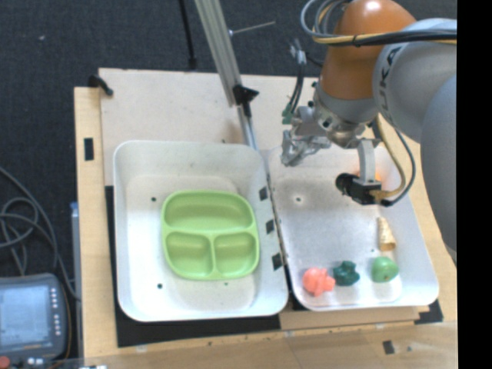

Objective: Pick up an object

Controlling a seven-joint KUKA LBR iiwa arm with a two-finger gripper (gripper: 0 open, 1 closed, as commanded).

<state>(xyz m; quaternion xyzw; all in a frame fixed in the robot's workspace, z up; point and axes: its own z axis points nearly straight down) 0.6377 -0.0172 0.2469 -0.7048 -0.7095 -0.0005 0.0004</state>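
My gripper (294,152) hangs over the far left corner of the right bin (346,225), high above its floor, with nothing visibly in it. Along that bin's near edge lie a pink-orange toy (317,281), a dark green toy (346,273) and a light green ball (383,268). A tan cone-shaped piece (385,235) lies by the right wall, just beyond the ball. All of these are well nearer the camera than the gripper.
The left bin (134,206) holds a light green divided plate (210,233). A slanted metal pole (221,44) rises from behind the bins, just left of the gripper. The wall between the two bins (274,221) runs below the gripper.
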